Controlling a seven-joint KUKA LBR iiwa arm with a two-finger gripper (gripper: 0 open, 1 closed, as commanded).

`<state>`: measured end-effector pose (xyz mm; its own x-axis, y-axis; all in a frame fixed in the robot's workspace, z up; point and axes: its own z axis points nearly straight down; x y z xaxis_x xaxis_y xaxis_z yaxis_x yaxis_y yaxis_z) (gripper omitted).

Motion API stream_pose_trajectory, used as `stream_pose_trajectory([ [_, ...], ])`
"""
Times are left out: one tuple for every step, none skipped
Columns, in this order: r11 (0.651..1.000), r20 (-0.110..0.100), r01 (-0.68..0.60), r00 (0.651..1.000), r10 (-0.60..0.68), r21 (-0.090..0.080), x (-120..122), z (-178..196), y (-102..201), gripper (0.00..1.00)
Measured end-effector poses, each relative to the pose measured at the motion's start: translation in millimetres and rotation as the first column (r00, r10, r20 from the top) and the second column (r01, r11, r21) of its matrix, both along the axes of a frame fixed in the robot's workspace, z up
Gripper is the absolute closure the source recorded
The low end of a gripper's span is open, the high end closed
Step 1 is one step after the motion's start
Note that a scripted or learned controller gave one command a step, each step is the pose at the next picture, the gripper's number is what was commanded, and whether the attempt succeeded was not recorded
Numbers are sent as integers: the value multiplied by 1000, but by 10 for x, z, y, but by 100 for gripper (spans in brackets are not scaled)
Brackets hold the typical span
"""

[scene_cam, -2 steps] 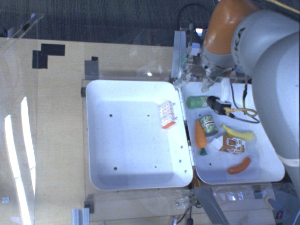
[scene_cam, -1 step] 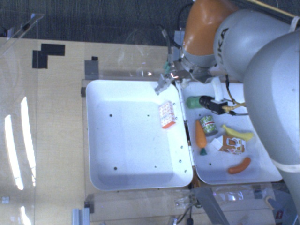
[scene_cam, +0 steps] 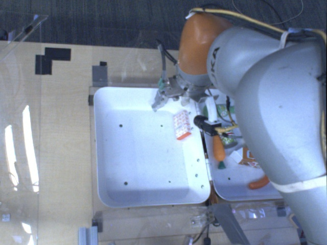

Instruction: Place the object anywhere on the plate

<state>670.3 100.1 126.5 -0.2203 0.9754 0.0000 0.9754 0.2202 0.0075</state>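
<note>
A small flat packet (scene_cam: 182, 125), pink and white with an orange lower edge, lies in the left bin (scene_cam: 133, 188) close to its right wall. My gripper (scene_cam: 159, 100) hangs over the back of that bin, a little up and to the left of the packet and apart from it. I see nothing held in it. The grey arm with its orange band (scene_cam: 196, 45) comes in from the right and covers much of the right bin.
The right bin (scene_cam: 230, 190) holds an orange carrot (scene_cam: 218, 149), a red sausage-shaped thing (scene_cam: 258, 182), an orange-and-white piece (scene_cam: 249, 158) and green items (scene_cam: 224, 111) partly hidden under the arm. A clear panel lies on the bench at left.
</note>
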Motion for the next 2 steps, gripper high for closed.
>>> stream_pose_trajectory([
  [942, -15, -335, 942, 334, -10, -93, -382, 587, 0],
  [1000, 0, 22, 1000, -22, 1, -3, -297, 874, 0],
])
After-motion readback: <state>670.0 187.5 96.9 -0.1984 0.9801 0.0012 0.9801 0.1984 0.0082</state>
